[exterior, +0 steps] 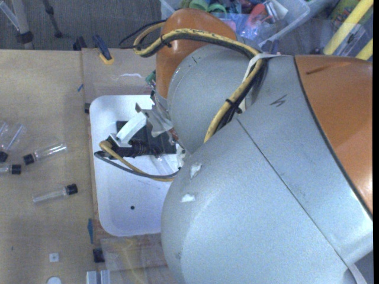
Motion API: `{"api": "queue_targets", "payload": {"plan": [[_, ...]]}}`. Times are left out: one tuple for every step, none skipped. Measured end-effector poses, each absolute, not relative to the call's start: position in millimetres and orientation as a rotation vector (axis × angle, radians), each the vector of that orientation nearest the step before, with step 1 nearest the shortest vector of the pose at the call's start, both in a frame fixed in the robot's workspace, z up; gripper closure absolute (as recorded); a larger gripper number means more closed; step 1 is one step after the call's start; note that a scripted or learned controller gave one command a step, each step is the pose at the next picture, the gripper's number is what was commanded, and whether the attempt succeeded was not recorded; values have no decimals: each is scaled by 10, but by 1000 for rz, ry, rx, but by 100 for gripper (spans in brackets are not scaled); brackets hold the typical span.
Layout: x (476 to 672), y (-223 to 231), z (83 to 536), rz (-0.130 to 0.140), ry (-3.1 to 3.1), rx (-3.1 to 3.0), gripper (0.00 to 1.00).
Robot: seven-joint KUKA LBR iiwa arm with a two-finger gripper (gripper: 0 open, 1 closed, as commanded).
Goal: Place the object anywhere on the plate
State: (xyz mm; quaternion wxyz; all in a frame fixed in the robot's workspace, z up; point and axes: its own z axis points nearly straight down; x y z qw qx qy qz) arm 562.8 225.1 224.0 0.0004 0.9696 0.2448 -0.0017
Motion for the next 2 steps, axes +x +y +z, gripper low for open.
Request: {"api": "queue_targets", "payload": {"plan": [[5627, 2261, 2337, -7, 772, 3044, 100], [5312, 2248, 904, 3, 358, 3123, 100]]}}
